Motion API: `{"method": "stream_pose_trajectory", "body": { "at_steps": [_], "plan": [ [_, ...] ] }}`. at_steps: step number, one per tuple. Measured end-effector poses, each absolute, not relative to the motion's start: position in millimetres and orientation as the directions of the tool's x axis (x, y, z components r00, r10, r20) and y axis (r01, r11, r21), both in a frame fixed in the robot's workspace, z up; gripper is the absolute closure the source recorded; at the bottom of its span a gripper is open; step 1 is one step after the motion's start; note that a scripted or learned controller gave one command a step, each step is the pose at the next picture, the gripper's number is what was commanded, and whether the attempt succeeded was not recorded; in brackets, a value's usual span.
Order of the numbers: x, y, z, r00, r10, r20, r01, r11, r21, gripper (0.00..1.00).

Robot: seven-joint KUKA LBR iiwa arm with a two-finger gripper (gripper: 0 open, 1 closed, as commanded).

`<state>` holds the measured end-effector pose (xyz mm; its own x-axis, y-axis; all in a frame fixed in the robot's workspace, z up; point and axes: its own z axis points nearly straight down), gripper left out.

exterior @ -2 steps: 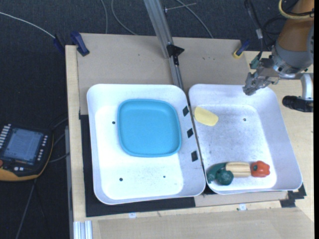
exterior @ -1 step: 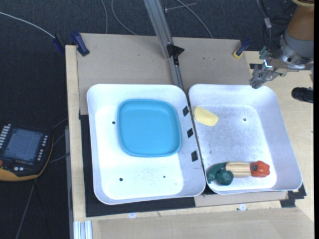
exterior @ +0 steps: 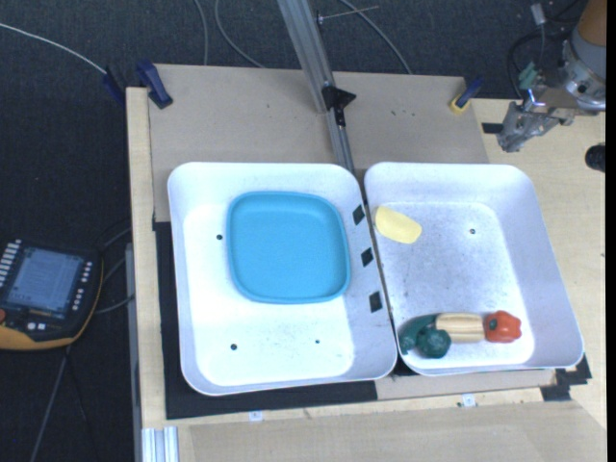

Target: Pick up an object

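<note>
Gripper (exterior: 520, 128) hangs upper right, can't tell its opening; the lone yellow piece (exterior: 397, 225) looks the easiest grab.

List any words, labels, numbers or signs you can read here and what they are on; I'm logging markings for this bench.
No text can be read in this view.
Handheld control pad on the floor: its screen shows content, too small and blurred to read.
Blue tray, white bins, yellow piece, red, tan and green items: no markings visible.
Gripper: no label legible.

Metallic grey hand (exterior: 521, 128), dangling cables
</note>
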<state>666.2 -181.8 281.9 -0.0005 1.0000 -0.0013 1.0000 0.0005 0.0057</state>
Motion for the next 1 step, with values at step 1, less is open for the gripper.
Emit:
{"method": "stream_pose_trajectory", "body": {
  "at_steps": [1],
  "plan": [
    [662.9, -134.2, 283.4, -0.004, 1.000, 0.000, 1.000, 0.004, 0.002, 1.00]
  ]
}}
